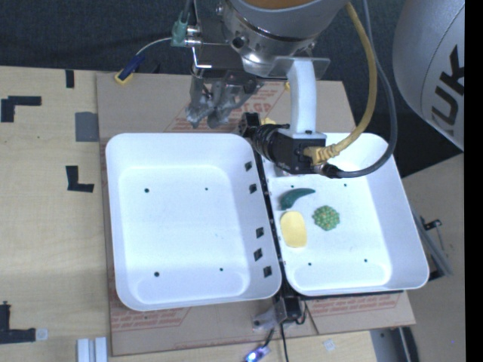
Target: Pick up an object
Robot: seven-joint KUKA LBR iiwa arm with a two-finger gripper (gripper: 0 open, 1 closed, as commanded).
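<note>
Found the hand [215,105] raised beyond the far left corner of the right bin [377,270], over the desk [45,225] and not over the bin floor. Could not tell whether open or closed, owing to blur; saw nothing held. Noted three candidates inside the right bin, all in its left half: a teal curved piece [296,197] nearest the far wall, a yellow lump [293,229] just nearer than it and close beside the left wall, and a green knobbly ball [326,218] just beside the lump, towards the bin's middle. Judged the step in hand to be the approach, with no pick yet made. Judged the ball the better target, being apart from the left wall. Recommended centring over it before descent, going down vertically to the bin floor, and closing only once astride it. Flagged the black cable fitting [290,148] over the bin's far left corner as a probable snag.
</note>
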